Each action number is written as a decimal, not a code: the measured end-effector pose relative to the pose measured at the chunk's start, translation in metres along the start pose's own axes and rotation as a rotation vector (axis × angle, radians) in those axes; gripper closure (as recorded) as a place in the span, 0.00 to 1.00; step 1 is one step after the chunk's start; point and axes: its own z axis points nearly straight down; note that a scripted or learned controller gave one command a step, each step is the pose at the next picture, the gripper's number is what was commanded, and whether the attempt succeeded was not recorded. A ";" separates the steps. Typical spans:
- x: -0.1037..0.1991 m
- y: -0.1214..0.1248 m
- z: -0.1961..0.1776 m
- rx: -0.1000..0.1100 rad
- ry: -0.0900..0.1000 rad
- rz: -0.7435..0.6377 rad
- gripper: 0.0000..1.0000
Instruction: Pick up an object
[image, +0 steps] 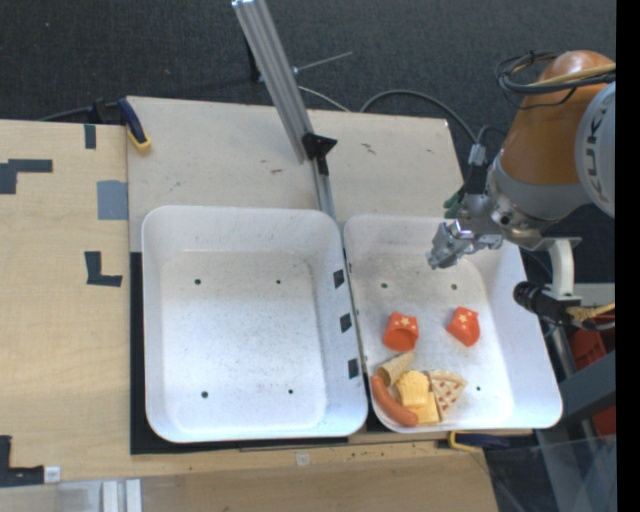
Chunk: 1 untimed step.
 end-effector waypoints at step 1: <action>0.054 0.002 -0.004 -0.001 0.001 -0.002 1.00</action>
